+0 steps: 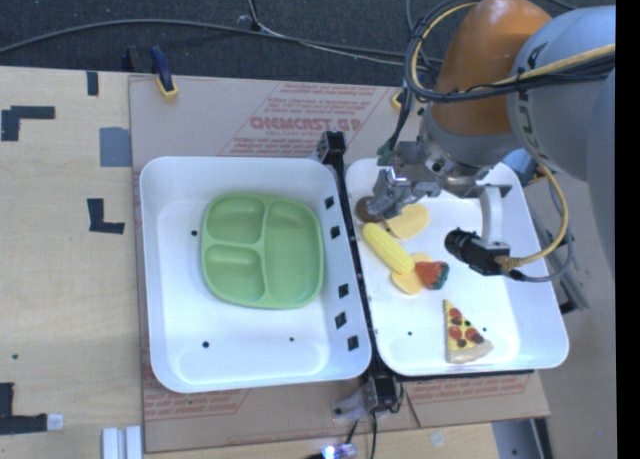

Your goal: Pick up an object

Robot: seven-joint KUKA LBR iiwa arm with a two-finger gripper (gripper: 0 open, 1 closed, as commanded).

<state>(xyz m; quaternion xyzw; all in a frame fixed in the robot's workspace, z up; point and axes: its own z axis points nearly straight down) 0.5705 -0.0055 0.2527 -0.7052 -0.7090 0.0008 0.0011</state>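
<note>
Pizza slice (pixel 464 333) at right bin's front; corn (pixel 388 248) just below jaws (pixel 385 197); jaw opening unclear.

Corn cob (pixel 388 247), pizza slice (pixel 463 333), perhaps a strawberry (pixel 432 273), lie in right bin.

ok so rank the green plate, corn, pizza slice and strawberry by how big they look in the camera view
1. green plate, by far the largest
2. corn and pizza slice look about alike, so I won't rank them
3. strawberry, smallest
</note>
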